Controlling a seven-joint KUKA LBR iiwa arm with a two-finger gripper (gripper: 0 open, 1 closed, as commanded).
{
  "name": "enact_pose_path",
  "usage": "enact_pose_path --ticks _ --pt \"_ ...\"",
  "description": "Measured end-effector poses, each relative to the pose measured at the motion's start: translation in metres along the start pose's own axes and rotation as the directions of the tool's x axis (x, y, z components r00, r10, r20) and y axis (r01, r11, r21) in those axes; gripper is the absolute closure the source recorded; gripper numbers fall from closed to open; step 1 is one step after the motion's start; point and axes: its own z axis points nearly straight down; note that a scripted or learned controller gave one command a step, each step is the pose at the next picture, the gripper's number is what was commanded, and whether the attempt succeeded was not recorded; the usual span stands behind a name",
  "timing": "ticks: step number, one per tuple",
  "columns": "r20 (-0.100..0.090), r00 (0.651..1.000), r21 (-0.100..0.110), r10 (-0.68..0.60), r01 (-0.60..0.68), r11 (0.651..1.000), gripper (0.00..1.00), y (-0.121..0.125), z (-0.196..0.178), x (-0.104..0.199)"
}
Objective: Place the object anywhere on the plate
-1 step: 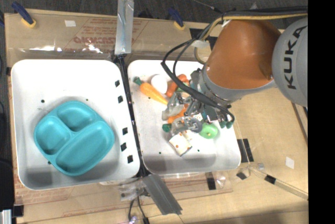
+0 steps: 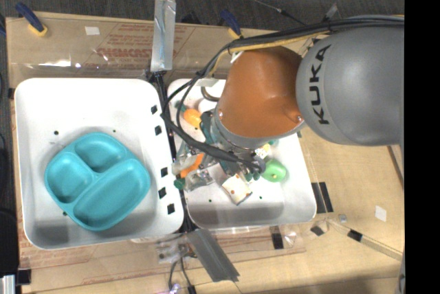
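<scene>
On the left, one teal plastic plate with three sections lies in the left white bin, with nothing on it. On the right, the grey and orange arm hangs low over the right white bin. Its end effector is mostly hidden under the wrist, so I cannot tell if it holds anything. Small things lie around it: one green round toy at about 3 o'clock, one white and tan block at 6 o'clock, and orange bits at 10 o'clock. The plate lies well apart, at 9 o'clock from the end effector. I think the carry must go that way.
</scene>
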Motion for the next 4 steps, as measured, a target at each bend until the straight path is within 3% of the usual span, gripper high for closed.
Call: enact_pose_path --ticks 1,2,3,4 --pt "0.006 0.953 0.004 -0.303 0.303 0.953 1.00 0.057 -0.030 -0.011" --pt "0.006 0.953 0.005 -0.302 0.302 0.953 0.00 0.057 -0.030 -0.011" --pt "0.007 0.993 0.006 -0.121 0.121 0.993 0.00 0.015 -0.071 0.010" --pt "0.009 0.992 0.007 -0.127 0.127 0.992 1.00 0.017 -0.081 0.008"
